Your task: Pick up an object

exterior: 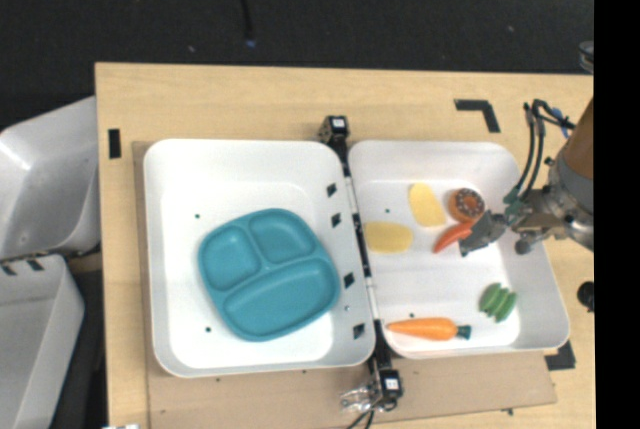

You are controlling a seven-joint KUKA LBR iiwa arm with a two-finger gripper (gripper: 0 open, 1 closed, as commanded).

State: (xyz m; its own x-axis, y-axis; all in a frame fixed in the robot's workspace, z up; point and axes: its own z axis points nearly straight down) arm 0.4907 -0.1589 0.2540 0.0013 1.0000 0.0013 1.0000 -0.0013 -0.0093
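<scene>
The right bin (pixel 400 167) holds two pale yellow pieces (pixel 426 204) (pixel 388 237), a round red-brown item (pixel 466 203), a small orange-red piece (pixel 452 238), a green item (pixel 497 301) and an orange carrot with a green top (pixel 428 328). My gripper (pixel 484 234) reaches in from the right, low over the bin. Its dark tip sits just right of the orange-red piece and below the round item. Nothing shows between its fingers.
The left bin (pixel 170 177) holds a blue divided plate (pixel 267 272). A black clip (pixel 333 128) sits at the top of the divider between the bins and another fitting (pixel 380 384) at its bottom. Cables (pixel 535 132) hang by the arm at the right.
</scene>
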